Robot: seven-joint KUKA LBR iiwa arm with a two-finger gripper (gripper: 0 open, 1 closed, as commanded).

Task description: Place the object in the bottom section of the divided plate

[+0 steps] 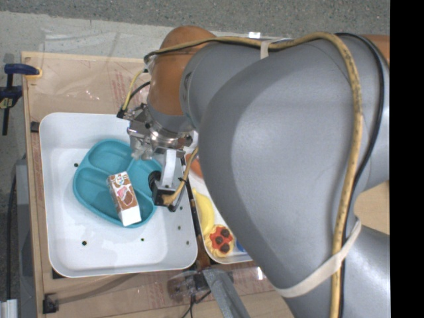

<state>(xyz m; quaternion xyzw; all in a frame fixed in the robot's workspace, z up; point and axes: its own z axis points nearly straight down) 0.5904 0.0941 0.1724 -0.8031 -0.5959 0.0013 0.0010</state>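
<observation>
Starting at the upper left edge of the frame, a blue clamp [9, 93] grips the side of the wooden bench [73, 78]. Right of it, the left white bin [99, 252] holds a teal divided plate [99, 174]. A small brown-and-white carton [124, 199] lies flat on the plate's lower right part, slanting down the frame, its lower end at the plate's rim. Just above and right of the carton, the gripper [147, 150] hangs over the plate's right side, apart from the carton; whether the claw is open or closed cannot be told. The grey arm [285, 151] with its orange band [173, 65] covers the right of the frame. Below it, a strip of the right bin [225, 258] shows a yellow piece [206, 214] and an orange-red piece with dark spots [220, 238].
</observation>
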